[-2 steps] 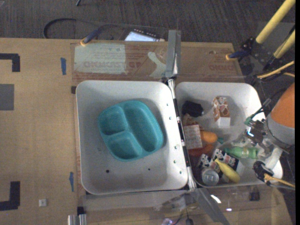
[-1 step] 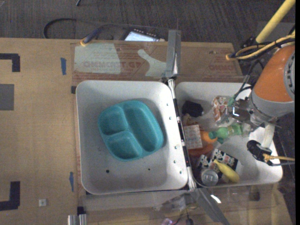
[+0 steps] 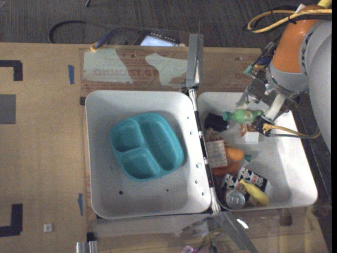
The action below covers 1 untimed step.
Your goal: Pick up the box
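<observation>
Hand (image 3: pixel 251 124) hovers, grip state unclear, over the right bin (image 3: pixel 300 194); the box (image 3: pixel 216 153) looks light, stiff; pinch its long edges.

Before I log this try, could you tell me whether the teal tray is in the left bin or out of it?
In. The teal tray lies flat on the floor of the left bin, inside its white walls, compartments facing up.
</observation>
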{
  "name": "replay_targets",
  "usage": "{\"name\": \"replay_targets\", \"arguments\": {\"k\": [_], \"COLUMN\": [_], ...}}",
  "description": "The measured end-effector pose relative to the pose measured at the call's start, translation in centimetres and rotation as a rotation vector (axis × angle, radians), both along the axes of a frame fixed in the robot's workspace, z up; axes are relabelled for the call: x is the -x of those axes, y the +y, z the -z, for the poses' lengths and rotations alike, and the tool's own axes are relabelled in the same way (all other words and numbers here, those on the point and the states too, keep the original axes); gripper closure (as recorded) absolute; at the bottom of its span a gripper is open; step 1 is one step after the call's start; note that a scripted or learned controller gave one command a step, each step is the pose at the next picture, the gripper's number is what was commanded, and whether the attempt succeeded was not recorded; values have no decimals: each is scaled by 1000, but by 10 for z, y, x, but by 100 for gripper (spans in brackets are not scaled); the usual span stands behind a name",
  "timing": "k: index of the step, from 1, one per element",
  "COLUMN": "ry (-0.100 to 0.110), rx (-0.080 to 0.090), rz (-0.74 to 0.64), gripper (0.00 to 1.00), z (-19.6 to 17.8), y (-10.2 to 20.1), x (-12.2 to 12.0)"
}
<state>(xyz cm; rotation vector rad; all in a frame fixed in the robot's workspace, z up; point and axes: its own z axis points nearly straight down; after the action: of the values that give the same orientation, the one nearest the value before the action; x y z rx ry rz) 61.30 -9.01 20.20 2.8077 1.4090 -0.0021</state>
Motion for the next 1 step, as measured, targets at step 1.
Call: {"name": "replay_targets", "arguments": {"k": [1], "ry": [-1], "rx": [0], "rz": [-166], "gripper": [100], "z": [-127], "y": [16], "x": [-54]}}
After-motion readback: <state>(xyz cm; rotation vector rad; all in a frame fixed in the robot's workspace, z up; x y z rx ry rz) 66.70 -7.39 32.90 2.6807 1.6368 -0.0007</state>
